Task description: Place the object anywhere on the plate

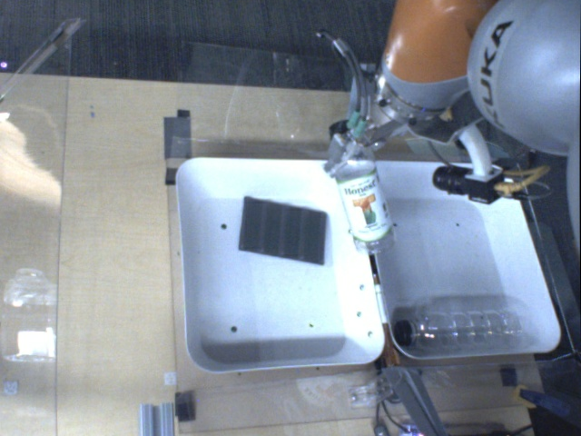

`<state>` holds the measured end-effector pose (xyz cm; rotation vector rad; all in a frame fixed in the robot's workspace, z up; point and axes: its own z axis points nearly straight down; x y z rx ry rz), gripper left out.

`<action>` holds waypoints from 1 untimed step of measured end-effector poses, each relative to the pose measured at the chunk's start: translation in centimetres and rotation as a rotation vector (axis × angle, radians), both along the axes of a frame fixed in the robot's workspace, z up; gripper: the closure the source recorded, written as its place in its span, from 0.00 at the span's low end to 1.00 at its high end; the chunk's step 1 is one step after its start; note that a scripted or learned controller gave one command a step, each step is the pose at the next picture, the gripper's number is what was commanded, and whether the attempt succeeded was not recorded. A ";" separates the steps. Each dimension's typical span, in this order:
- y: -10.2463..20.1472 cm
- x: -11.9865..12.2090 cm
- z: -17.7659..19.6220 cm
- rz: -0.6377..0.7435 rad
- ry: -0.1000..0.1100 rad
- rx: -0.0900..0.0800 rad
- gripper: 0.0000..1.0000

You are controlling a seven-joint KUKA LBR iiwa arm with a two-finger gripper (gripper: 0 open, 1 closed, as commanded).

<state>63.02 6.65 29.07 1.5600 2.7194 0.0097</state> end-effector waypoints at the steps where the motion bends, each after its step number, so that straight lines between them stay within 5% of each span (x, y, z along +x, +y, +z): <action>1: 2.2 -1.8 -1.2 -0.060 0.007 -0.001 1.00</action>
